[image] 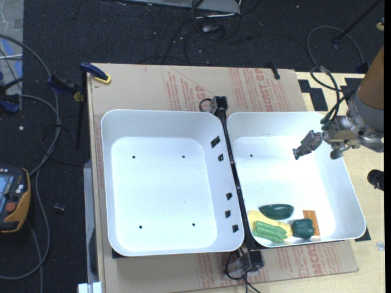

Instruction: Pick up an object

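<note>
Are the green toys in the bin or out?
In: the green toys lie inside the right white bin, at its near edge.

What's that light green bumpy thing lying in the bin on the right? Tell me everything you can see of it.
The light green thing is a small, elongated object with a ridged or lumpy surface, probably plastic or rubber, though that is hard to tell. It lies flat near the front edge of the right bin, slanted across the floor. A dark green rounded piece sits just behind it, a teal block beside it, and something pale yellow seems to touch it. The gripper is well away from it.
</note>
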Motion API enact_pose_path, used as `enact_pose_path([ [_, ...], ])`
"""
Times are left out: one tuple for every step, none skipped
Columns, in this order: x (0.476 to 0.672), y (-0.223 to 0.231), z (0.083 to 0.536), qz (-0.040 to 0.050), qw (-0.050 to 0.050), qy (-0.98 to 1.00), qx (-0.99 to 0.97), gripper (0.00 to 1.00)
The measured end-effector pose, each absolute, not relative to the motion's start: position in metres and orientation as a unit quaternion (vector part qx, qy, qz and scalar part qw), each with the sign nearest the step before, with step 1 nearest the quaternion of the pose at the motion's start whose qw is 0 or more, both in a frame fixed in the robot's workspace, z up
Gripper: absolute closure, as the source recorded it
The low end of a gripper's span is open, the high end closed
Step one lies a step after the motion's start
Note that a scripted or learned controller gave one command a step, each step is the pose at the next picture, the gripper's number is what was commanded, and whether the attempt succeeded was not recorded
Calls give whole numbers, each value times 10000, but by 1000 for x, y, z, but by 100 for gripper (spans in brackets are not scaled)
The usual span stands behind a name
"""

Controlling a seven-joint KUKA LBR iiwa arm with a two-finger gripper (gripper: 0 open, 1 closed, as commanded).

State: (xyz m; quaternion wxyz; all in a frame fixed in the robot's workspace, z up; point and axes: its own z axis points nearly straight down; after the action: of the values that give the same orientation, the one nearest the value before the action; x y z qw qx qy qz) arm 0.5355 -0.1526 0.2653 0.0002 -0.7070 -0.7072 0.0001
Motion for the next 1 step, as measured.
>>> enact_pose_path([
  [536,-153,275,-1,0,-7074,-7068,100],
])
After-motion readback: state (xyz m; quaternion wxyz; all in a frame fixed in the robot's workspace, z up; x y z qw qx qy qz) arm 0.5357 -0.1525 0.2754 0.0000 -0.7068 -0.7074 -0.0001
